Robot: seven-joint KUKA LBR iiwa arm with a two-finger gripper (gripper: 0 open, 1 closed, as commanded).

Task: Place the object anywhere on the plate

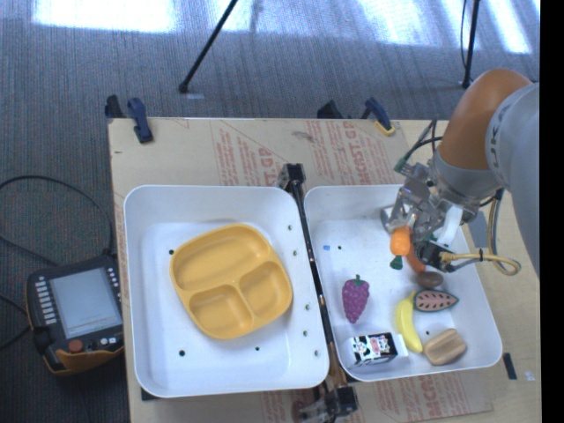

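Note:
A yellow three-compartment plate (231,280) lies in the left bin (154,359). My gripper (411,233) hangs over the upper right part of the right bin (339,227), well to the right of the plate. A small orange toy, perhaps a carrot (401,242), sits between its fingers and looks raised above the bin floor. The gripper is shut on it.
Along the right bin's lower half lie purple grapes (355,298), a banana (406,324), a watermelon slice (435,301), a small brown piece (430,279), a bread roll (445,346) and a milk carton (374,348). A ridge (308,254) divides the bins.

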